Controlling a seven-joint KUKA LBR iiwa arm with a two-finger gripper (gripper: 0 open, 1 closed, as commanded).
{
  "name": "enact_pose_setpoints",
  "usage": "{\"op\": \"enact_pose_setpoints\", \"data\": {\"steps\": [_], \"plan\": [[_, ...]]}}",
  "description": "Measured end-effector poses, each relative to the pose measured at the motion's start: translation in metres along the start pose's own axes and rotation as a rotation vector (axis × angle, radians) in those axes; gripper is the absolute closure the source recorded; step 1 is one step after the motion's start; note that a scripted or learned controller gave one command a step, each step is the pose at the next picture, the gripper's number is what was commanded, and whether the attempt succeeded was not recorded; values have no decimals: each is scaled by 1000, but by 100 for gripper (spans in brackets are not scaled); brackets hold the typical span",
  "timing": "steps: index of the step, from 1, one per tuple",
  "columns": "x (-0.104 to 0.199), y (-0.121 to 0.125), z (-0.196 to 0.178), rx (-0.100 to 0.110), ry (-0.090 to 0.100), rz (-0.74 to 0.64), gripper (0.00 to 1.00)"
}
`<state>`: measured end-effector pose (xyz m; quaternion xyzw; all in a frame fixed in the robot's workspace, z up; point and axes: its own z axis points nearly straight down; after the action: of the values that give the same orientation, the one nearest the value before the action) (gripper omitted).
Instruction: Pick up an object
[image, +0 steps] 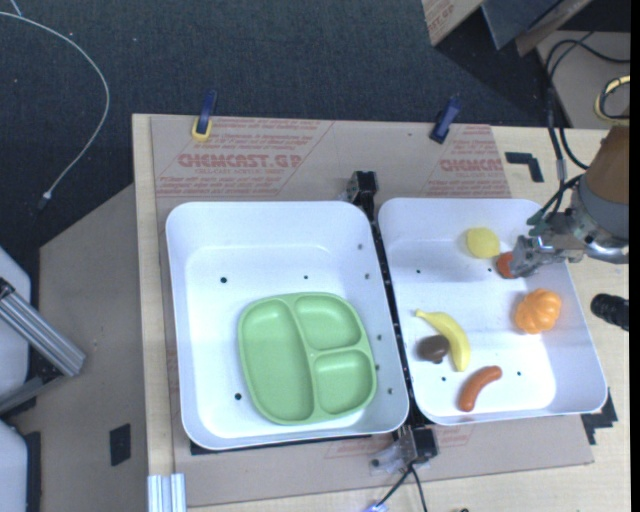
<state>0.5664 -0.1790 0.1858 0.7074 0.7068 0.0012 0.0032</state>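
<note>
The gripper (530, 250) is reaching in from the right over the right bin (570, 395), its metal fingers (527, 246) pointing toward a small reddish object (507, 264) that is sitting right at their tips; whether the fingers are closing on it or merely touching it I cannot tell, since the view is too small there. Just beyond the fingertips, a rounded, matte yellow lemon-like fruit (482, 241) is lying on the smooth white plastic floor. Just below the fingers, a ribbed orange pumpkin-shaped piece (538, 311) is resting — close, but apart from the gripper. Farther from the fingers, toward the bin's front, a curved yellow banana (450, 336) is lying with a dull brown lump (432, 349) touching its inner side, and a glossy orange-red sausage (479, 387) is sitting slantwise near the front wall. Farthest from the fingers, across the divide between the two bins, the left bin (200, 260) is holding a pale green plastic plate (305, 356) with rounded corners — moulded into three shallow compartments.
</note>
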Motion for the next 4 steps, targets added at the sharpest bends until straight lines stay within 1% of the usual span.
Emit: {"op": "enact_pose_setpoints", "data": {"steps": [1,2,3,4], "plan": [[9,5,-49,-1,0,-3,100],[60,1,-51,7,6,-6,100],[106,8,-41,9,5,-5,100],[158,4,-41,8,5,-7,100]]}}
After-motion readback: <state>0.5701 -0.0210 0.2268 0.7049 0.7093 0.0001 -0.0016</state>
